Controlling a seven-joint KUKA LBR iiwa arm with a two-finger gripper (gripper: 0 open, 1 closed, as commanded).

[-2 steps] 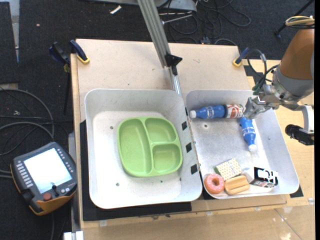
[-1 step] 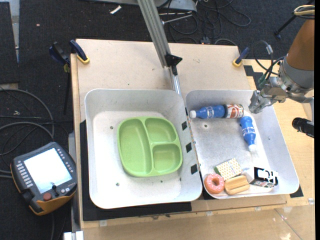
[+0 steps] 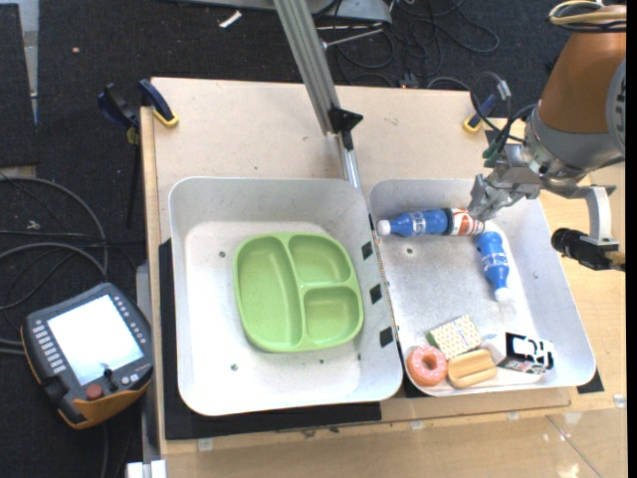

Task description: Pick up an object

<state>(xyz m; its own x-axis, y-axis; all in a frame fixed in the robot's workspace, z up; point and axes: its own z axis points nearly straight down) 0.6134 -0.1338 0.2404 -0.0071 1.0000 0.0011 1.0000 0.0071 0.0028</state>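
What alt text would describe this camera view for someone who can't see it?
A grey robot arm's gripper hangs over two blue bottles in the right white bin, near a doughnut. The left bin holds a green divided plate.

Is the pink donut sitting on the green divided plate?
No, the pink donut lies in the right bin near its front edge, while the green divided plate is in the left bin.

tray (image 3: 299, 292) in left bin (image 3: 199, 217); 2 bottles (image 3: 428, 224) in right bin (image 3: 557, 297)
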